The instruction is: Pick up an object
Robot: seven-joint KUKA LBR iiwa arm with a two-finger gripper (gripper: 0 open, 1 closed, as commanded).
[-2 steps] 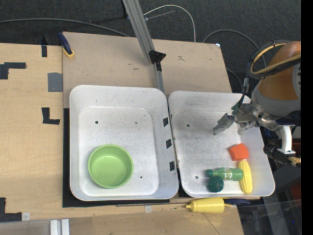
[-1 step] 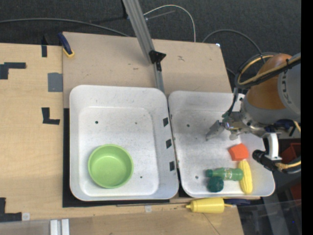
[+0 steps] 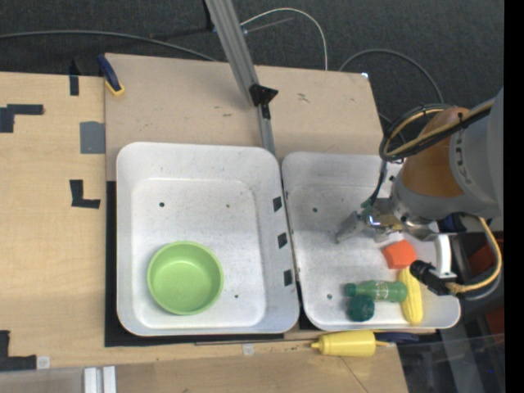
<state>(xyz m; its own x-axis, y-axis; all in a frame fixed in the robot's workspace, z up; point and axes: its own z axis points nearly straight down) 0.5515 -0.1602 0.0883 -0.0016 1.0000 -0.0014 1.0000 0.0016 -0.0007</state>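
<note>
Tool point(image 3: 350, 226) hovers over right bin's point(image 3: 327, 178) open floor.

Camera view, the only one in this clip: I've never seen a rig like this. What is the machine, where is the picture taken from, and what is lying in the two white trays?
The picture comes from one fixed camera above the bench, looking down at a slant. The grey robot arm with an orange band reaches in from the right; its gripper hangs low over the right shallow white bin. I see nothing between its fingers, and I can't tell whether they are open. That bin holds a small orange block, a green plastic bottle and a yellow banana-like toy near its front right corner. The left shallow white bin holds a lime green round bowl. A yellow plastic bottle lies on the bench just outside the right bin's front edge.
</note>
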